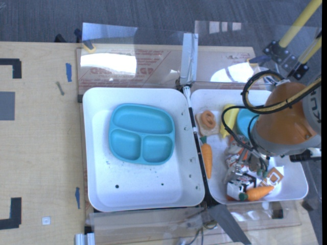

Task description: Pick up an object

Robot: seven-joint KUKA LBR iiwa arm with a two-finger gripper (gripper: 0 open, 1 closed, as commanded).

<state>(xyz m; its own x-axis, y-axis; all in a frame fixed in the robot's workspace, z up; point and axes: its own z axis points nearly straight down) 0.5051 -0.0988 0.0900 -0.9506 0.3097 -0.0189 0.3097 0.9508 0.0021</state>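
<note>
Two white bins are seen; the gripper (244, 163) is lowered into the right bin (296, 188), beside a carrot (207, 158). Finger state cannot be told.

Blue tray (142, 133) in left bin (97, 152)

showing white on both bins (97, 137) | showing plain light blue on divided plate (141, 133) | glowing orange on two carrots (207, 160) | showing yellow and blue on cup (236, 119) | possibly tan on blurred doughnut (207, 120) | showing orange on arm band (283, 117)
</note>
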